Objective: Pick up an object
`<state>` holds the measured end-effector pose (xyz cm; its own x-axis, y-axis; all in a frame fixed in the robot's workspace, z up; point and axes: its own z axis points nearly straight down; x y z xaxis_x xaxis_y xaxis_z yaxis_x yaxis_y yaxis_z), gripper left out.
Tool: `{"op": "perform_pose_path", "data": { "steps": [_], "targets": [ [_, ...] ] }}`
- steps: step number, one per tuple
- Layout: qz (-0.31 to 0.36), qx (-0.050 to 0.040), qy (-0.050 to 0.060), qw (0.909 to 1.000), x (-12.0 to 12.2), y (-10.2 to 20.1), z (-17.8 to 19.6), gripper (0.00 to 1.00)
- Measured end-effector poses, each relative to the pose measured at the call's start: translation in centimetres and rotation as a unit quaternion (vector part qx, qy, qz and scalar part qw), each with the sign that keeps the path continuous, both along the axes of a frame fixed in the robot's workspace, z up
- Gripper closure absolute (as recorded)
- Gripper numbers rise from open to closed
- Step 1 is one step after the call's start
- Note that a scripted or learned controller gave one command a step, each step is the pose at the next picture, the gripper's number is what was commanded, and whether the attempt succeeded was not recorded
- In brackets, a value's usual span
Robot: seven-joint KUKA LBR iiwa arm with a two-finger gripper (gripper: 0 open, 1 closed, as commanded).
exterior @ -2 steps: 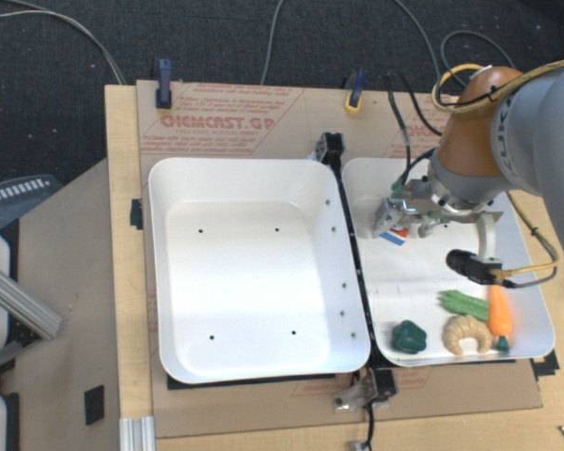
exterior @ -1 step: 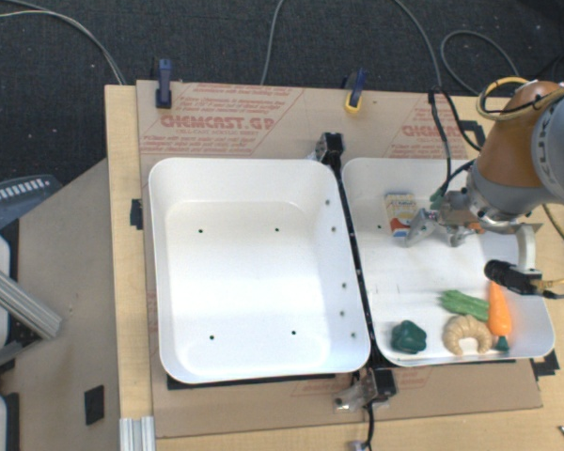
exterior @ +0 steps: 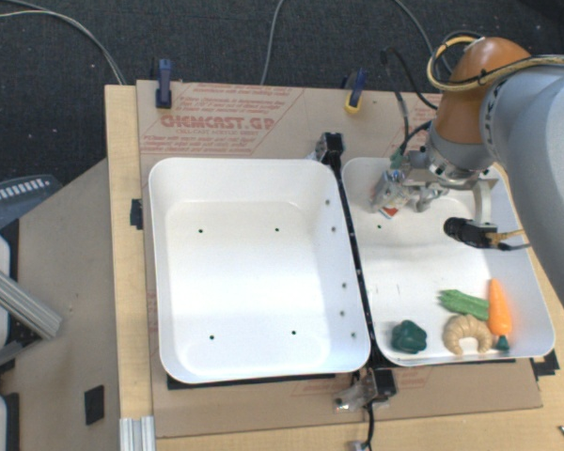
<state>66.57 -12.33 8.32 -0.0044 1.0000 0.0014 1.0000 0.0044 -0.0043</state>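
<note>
My gripper (exterior: 391, 199) hangs low over the far left part of the right bin (exterior: 423, 261), close to its back wall. Several toy foods lie along the near edge of that bin, well apart from the gripper. Among them are a dark green lump (exterior: 409, 336), a tan croissant (exterior: 467, 334), an orange carrot (exterior: 499, 308) and a light green pod (exterior: 463, 301). The white floor under the gripper looks bare.
The left bin (exterior: 254, 271) lies beside the right one, the two meeting along a dark seam (exterior: 350, 252). Blue and yellow clamps (exterior: 163, 81) hold the cardboard base at the back. My grey arm (exterior: 536, 148) overhangs the right bin's far right side.
</note>
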Motion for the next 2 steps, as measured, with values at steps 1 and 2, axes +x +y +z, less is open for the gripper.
{"op": "perform_pose_path", "data": {
  "steps": [1,2],
  "targets": [
    [-0.002,-0.0007,-0.002,1.0,-2.45,-0.26,0.2,0.0],
    [-0.002,-0.0007,-0.003,1.0,-1.49,0.73,0.19,0.0]
  ]
}}
